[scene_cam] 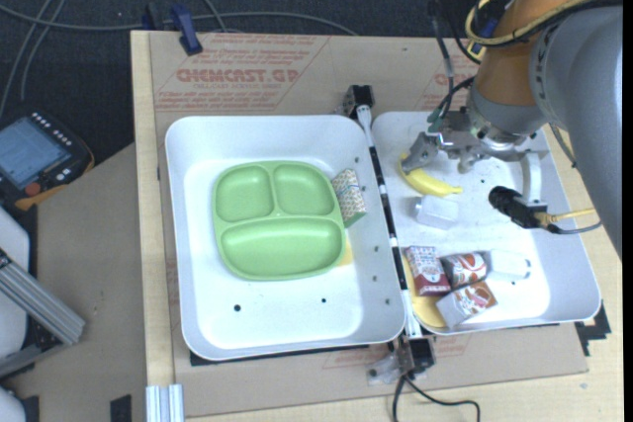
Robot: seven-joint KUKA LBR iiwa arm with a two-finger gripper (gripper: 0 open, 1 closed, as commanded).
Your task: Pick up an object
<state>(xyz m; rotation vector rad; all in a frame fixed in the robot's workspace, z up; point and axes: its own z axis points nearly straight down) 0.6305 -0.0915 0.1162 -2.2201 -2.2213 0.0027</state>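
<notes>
Grey arm [584, 64], orange band, yellow cable loops, metal end effector [450, 145].

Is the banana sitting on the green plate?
No, the banana lies in the right bin, near the gripper, while the green plate sits in the left bin.

Brown board [247, 64] under the bins: red print along its far edge, largest line reading "CHEMCAST G.P"; the smaller lines above and below it are too fine to read. More red print shows near the right bin's far corner, unreadable. Small red-and-white packets [450, 277] in the right bin [564, 296]: printed, wording too small to read.
</notes>
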